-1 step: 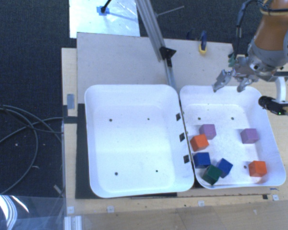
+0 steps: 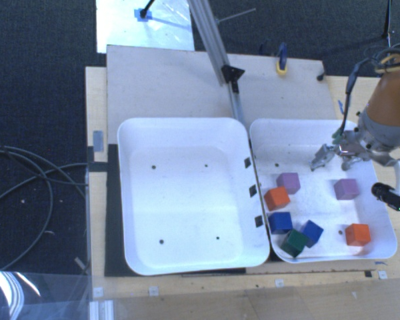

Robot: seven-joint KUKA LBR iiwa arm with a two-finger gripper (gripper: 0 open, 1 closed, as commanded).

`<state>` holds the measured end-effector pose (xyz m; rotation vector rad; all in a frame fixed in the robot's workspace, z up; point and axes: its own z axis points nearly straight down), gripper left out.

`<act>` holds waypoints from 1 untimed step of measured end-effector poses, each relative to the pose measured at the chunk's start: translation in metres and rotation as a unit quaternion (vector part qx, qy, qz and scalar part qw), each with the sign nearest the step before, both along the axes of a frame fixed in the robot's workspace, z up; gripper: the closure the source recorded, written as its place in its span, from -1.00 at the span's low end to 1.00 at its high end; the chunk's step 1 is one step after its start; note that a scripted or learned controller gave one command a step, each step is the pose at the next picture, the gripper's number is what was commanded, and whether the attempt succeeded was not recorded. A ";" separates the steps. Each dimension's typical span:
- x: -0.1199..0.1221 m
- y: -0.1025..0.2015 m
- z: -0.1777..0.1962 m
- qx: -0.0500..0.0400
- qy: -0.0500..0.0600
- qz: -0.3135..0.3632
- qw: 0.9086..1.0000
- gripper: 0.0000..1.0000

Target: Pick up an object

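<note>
A bench bears 2 bins; in the right bin (image 2: pixel 387 245), the gripper (image 2: pixel 325 157) hangs with fingers apart, above 7 cubes

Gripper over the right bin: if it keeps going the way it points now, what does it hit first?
The gripper points left and slightly down over the right bin. Bare floor looks nearest; the upper-left purple cube lies just below that line. Depth is unclear.

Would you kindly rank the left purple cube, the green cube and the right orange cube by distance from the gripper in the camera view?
From the gripper:
1. Left purple cube, just below-left.
2. Right orange cube, right bin's lower right.
3. Green cube, at the bottom rim.
</note>
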<state>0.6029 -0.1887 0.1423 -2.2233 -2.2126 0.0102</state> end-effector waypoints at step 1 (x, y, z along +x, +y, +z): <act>0.012 0.001 0.155 -0.001 -0.010 0.005 1.000 -1.00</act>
